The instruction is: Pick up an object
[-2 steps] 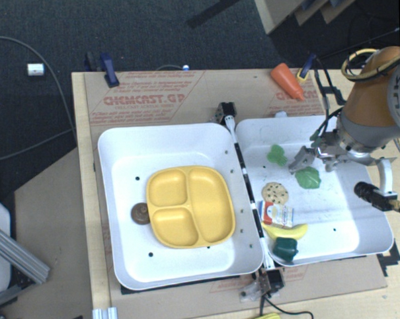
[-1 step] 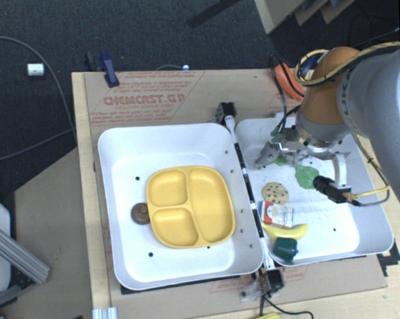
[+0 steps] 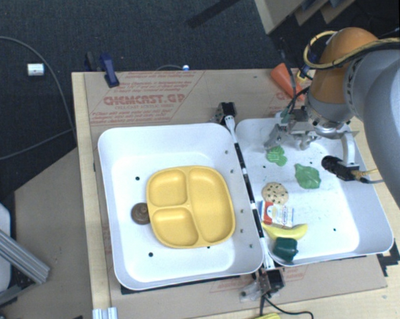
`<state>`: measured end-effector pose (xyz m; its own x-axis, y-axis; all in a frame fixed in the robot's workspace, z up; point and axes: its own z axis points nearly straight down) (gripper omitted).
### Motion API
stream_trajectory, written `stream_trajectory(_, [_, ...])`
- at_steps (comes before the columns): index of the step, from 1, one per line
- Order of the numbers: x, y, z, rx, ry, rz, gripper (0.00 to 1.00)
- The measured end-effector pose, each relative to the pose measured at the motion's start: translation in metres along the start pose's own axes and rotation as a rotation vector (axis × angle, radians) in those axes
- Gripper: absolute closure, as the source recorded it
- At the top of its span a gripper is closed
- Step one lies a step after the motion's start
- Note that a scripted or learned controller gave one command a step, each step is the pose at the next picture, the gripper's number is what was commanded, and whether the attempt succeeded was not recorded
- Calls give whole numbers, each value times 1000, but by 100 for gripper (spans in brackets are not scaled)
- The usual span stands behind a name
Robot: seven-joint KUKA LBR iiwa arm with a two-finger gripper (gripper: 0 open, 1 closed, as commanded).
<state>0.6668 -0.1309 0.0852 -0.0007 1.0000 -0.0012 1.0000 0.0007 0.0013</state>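
two bins point(image 3: 113, 147), one yellow tray point(image 3: 189, 206), two green pieces point(image 3: 307, 176); hand point(image 3: 283, 136), grip state unclear.

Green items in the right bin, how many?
3: a small green piece just below the gripper, a leafy green piece mid-bin, a dark green block at the near edge. The arm may hide more.

Arm point(image 3: 375, 82): broad grey casing with an orange band point(image 3: 338, 63) at its 10 o'clock end. Yellow and black cables loop over the band. Metallic wrist hardware below.
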Motion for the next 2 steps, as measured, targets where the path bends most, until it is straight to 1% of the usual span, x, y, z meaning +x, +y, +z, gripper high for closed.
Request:
stream_trajectory(1, [35,0,0,2,2,-1,0])
stream_trajectory(2, [35,1,-10,0,-1,-2,100])
